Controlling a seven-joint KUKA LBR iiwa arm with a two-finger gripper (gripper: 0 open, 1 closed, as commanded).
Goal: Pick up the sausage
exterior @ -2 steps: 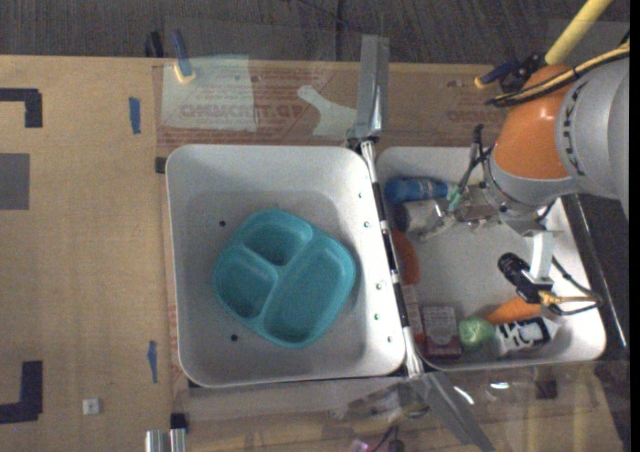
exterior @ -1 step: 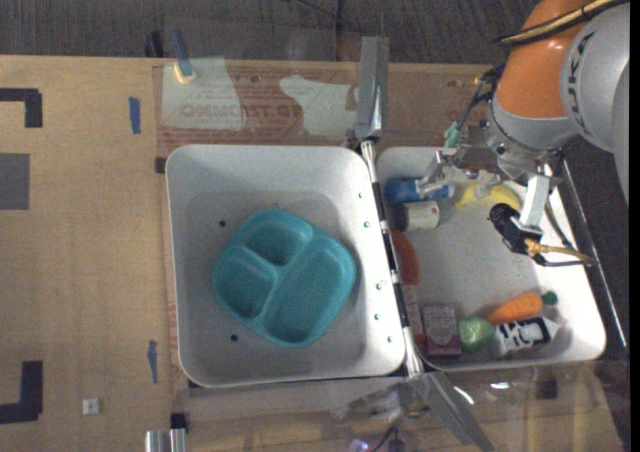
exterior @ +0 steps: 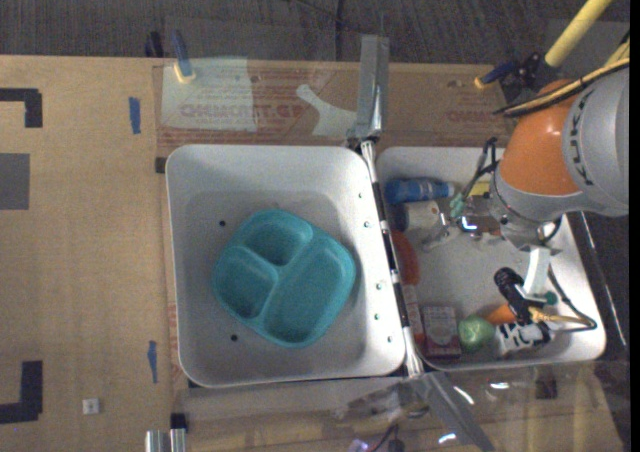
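Observation:
The sausage (exterior: pixel 406 258) is a reddish-brown stick lying lengthwise against the left wall of the right bin (exterior: pixel 585 345). My gripper (exterior: pixel 452 224) hangs low over that bin's upper middle, just right of the sausage's upper end and apart from it. The grey arm with its orange band comes in from the right and covers part of the bin's right side. Nothing shows held in the gripper.
A blue bottle (exterior: pixel 415 188) lies at the right bin's top left, close above the gripper. A small dark red packet (exterior: pixel 440 328), a green fruit (exterior: pixel 477 330) and an orange item (exterior: pixel 503 314) sit along its near edge. A teal divided plate (exterior: pixel 285 278) lies in the left bin (exterior: pixel 190 190).

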